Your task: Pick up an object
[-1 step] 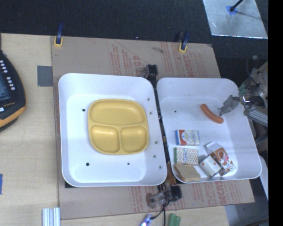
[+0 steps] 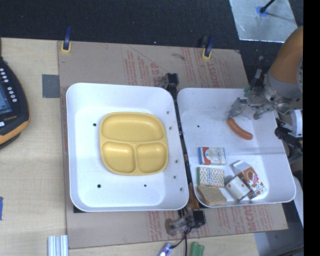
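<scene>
Hand: the hand (image 2: 244,108) sits low over the far part of the right bin, its metal fingers spread apart with nothing between them.
Arm: the grey arm (image 2: 285,71) with its orange band comes in from the right edge, above the right bin's far corner.
Sausage: a small orange-red sausage (image 2: 239,128) lies on the bin floor just in front of the hand, apart from the fingers, slanting toward the near right.
Right bin: the white bin (image 2: 202,103) also holds a cluster of small packets along its near side.
Packets: a blue-and-white carton (image 2: 212,155), a patterned packet (image 2: 210,175), a brown slice (image 2: 212,195) at the near rim, and a red-and-white box (image 2: 250,178) lying tilted.
Left bin: the other white bin (image 2: 85,143) holds a yellow divided plate (image 2: 133,143) at its middle.
Desk: the wooden desk (image 2: 26,185) carries a cardboard sheet (image 2: 122,63) under both bins and a control pad (image 2: 2,105) at the left edge.
</scene>
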Controlling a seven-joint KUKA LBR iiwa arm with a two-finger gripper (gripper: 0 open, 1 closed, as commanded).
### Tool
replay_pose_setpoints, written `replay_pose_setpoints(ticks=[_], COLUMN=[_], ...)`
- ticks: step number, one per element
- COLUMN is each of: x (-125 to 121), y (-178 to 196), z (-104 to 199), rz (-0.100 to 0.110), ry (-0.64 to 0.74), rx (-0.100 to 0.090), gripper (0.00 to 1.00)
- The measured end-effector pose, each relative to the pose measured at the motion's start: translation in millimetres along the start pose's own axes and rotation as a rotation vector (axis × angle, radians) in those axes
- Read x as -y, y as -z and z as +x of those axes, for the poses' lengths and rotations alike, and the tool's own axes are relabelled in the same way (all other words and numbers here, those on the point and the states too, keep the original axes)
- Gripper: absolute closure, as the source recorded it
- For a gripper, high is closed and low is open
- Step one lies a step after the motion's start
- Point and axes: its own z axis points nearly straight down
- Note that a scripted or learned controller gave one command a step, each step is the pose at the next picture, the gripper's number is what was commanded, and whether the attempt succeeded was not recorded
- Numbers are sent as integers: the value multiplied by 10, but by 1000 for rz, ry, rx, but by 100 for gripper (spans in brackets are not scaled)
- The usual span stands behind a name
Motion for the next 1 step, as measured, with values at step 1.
replay_pose_setpoints(ticks=[1], x=[177], y=[144], z=[449], rz=[-2], ry=[1], rx=[1], gripper=[0])
